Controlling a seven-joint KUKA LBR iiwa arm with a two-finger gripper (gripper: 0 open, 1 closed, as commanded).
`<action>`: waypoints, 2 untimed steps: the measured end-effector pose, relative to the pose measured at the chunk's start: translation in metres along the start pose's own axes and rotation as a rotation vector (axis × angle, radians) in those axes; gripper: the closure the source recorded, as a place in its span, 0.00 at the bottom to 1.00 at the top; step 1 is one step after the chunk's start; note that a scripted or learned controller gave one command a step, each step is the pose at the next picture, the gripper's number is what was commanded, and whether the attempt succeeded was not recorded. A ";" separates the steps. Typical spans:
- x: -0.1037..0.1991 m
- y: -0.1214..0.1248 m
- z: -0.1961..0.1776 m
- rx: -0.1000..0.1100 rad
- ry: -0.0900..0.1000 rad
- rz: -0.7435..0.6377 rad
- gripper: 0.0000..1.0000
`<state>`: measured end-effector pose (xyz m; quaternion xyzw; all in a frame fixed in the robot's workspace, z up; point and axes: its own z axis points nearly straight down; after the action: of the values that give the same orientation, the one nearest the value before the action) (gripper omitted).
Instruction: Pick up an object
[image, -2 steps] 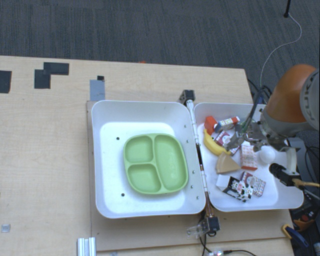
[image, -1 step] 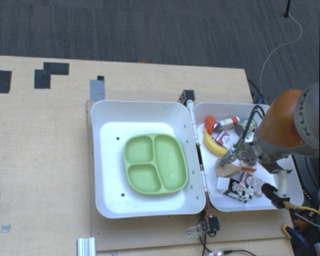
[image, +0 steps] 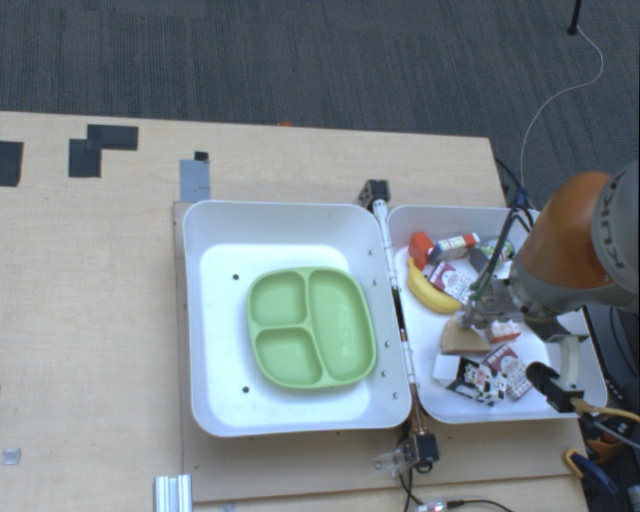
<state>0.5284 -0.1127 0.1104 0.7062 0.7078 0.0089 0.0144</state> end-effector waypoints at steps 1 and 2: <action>0.000 0.000 0.000 0.002 0.000 0.000 0.00; 0.026 -0.032 0.016 -0.002 0.000 0.005 0.00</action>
<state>0.4965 -0.0869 0.0930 0.7079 0.7061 0.0096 0.0149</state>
